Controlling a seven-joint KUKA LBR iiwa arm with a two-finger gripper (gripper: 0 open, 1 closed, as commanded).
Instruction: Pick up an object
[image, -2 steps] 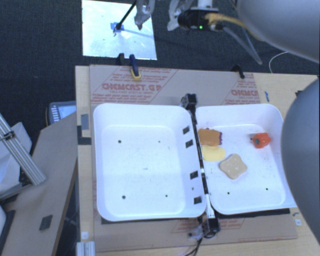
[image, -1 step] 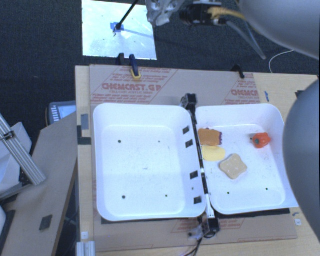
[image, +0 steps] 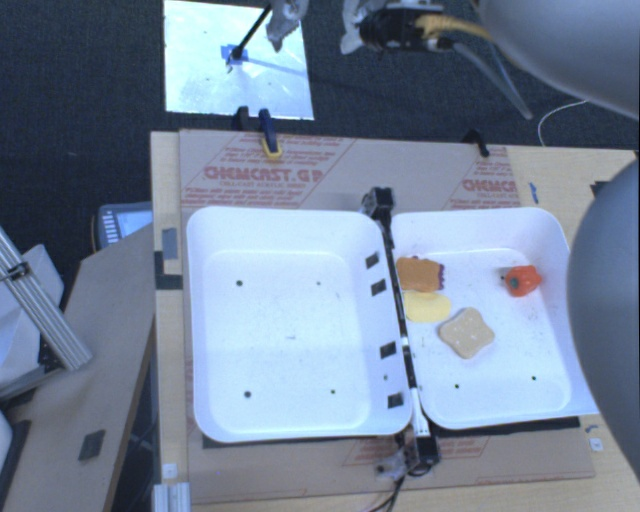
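Sitting close together in the right bin (image: 545, 395), toast (image: 466, 333), cheese slice (image: 427, 308) and sandwich (image: 419, 274) could make a grab slip; gripper state cannot be told.

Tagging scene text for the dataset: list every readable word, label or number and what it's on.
"CHEMCAST GP", red print, on the brown sheet under the bins, behind the left bin.
Same red print, partial, behind the right bin: too cut off and slanted to read.
Toy food items: no print I can make out.
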